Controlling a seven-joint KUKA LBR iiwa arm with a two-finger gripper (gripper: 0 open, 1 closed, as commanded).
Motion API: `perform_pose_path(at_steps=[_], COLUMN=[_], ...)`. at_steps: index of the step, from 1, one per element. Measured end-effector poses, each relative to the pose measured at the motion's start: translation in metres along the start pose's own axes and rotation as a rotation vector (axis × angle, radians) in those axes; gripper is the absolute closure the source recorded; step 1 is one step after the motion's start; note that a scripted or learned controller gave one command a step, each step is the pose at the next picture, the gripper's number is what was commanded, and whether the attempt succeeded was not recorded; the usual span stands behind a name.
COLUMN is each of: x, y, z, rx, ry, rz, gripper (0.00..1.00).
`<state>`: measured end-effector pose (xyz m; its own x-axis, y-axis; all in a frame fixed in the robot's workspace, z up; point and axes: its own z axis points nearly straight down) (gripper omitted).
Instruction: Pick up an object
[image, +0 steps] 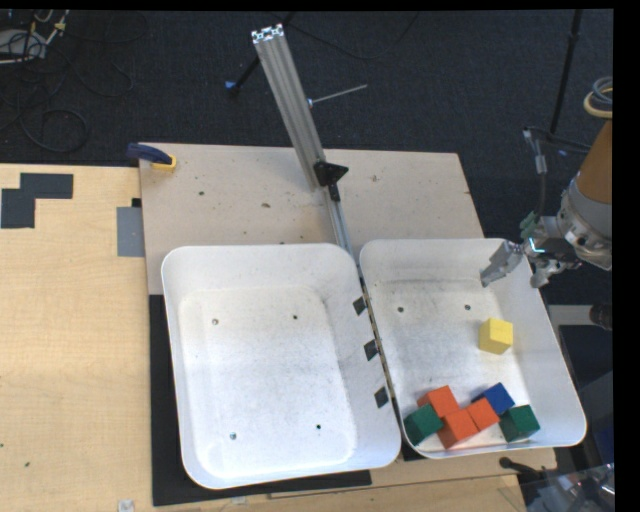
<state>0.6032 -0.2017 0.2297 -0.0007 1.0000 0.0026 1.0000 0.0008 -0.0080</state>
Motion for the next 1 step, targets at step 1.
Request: perform_pose_path(at_steps=[1], x=[0.0001], y=[0.0009], z=[-0.0032], rx=[-0.005], ry=[-0.002], rz=[-0.003], gripper=[0.00])
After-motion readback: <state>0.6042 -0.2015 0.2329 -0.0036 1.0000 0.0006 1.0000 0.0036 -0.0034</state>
